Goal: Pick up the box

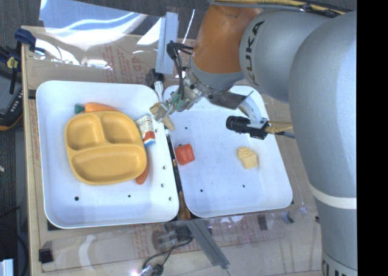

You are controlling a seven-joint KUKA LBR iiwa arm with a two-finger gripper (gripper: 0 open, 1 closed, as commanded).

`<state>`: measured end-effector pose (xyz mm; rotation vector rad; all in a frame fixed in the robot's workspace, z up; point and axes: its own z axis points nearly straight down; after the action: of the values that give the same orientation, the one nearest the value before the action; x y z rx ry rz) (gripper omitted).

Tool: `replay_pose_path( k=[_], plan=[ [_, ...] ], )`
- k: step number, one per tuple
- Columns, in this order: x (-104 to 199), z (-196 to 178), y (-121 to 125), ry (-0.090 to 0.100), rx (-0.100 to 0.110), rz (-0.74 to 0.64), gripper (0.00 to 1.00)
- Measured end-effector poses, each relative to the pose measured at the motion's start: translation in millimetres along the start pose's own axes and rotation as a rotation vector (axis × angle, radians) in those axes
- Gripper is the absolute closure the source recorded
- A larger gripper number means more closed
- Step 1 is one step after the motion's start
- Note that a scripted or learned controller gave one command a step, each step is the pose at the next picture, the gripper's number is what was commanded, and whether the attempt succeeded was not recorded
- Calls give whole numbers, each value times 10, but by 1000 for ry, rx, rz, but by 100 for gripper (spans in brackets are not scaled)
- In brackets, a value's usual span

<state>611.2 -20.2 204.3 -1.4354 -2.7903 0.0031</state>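
Observation:
The box (pixel 145 130) is small, white with red and blue print, and lies in the left bin (pixel 54 196) against the right rim of a yellow divided plate (pixel 106 147). My gripper (pixel 163 117) hangs over the seam between the two bins, just right of the box and slightly above it. Its tan fingers (pixel 159 110) stand apart with nothing between them, so it is open. The box lies beside the fingertips, outside the gap.
An orange carrot-like piece (pixel 100 107) peeks from behind the plate. The right bin (pixel 267 199) holds a red-orange block (pixel 184 154) and a small yellow toy (pixel 247 157). A black fitting (pixel 245 125) on the arm juts over the right bin.

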Motion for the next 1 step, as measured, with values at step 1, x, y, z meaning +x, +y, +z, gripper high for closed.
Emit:
replay_pose_path(
  k=[1],
  plan=[
    [672, -328, -640, -2, -1, -2, 100]
  ],
)
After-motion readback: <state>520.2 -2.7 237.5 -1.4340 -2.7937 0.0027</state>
